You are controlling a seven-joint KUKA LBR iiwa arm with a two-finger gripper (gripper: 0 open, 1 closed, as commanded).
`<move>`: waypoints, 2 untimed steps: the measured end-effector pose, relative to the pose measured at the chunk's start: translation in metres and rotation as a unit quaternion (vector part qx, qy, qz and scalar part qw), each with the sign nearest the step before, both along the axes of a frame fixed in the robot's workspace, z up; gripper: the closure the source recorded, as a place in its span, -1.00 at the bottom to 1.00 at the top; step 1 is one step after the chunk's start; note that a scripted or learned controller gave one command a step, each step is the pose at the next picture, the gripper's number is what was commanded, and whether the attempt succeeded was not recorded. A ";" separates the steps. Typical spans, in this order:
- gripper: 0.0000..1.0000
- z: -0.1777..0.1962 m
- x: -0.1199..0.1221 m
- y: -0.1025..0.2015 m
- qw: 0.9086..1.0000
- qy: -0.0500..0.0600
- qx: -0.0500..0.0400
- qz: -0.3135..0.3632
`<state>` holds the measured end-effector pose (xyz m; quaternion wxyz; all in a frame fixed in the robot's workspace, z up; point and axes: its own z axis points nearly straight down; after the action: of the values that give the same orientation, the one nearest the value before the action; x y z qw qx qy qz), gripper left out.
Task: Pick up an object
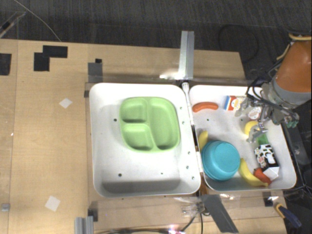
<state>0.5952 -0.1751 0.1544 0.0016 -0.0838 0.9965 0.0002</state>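
My gripper (257, 128) hangs low over the upper right part of the right bin (291, 178), reaching in from the right under the orange band. It is right beside a small yellow fruit (249, 127), touching or nearly touching it. Nothing shows as lifted off the bin floor. Around it lie a red sausage (204, 106), a small white and blue box (233, 103), a cow-patterned carton (266, 156) and a small green item (263, 139). A blue bowl (220, 160) stands at the bin's front left, with a banana (247, 174) beside it.
The left bin (105, 145) holds a green divided plate (147, 123). Another yellow piece (203, 139) lies against the wall between the bins. A red item (262, 176) sits by the banana. A metal post (186, 57) rises behind the bins.
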 end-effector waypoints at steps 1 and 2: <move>-1.00 -0.065 -0.032 -0.031 0.998 -0.005 -0.001 -0.055; -1.00 -0.064 -0.081 -0.014 0.999 -0.007 -0.002 -0.044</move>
<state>0.5143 -0.1896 0.0902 0.0079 -0.0400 0.9992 -0.0027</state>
